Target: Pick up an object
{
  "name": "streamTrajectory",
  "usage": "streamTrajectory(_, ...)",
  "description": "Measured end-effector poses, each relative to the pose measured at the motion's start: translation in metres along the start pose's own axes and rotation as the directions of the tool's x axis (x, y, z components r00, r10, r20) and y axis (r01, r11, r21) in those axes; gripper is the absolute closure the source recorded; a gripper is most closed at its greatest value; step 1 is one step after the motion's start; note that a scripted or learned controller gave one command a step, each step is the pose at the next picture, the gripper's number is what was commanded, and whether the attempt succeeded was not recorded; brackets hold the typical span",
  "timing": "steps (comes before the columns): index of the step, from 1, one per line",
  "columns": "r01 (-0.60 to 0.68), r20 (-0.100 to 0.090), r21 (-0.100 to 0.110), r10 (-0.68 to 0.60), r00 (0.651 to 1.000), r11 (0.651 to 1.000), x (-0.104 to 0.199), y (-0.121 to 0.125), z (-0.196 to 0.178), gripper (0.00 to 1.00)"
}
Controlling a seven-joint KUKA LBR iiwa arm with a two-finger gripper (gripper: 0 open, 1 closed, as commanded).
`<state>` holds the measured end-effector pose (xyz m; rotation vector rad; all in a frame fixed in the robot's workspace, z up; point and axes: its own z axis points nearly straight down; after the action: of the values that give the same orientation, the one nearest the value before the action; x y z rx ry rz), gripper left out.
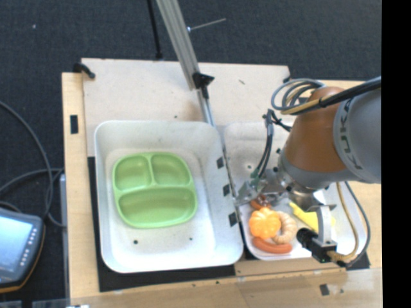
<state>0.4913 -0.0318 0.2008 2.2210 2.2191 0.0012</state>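
Observation:
My gripper point(255, 194) is low in the right bin point(244, 140), near its front left part, under the orange wrist. Just below it lies an orange pumpkin-shaped toy point(265, 223). A small red-orange piece point(259, 203) peeks out right under the gripper, touching or nearly touching it. A pale peach curved piece point(287, 228) leans against the orange toy's right side, and a red-orange carrot-like piece point(272, 246) lies along the bin's front wall. A yellow piece point(306, 217) lies to the right, partly hidden by the arm.
The left bin point(106, 140) holds a green divided plate point(154, 189) at its left middle. A metal pole point(183, 40) slants over the bench from the back. The arm covers most of the right bin's back half.

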Motion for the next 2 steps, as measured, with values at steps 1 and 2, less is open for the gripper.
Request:
streamTrajectory(1,0.01,-0.004,0.0,-0.01,1.0,1.0,0.078,-0.001,0.0,0.0)
streamTrajectory(2,0.001,-0.001,0.001,-0.001,1.0,1.0,0.059,-0.001,0.0,0.0)
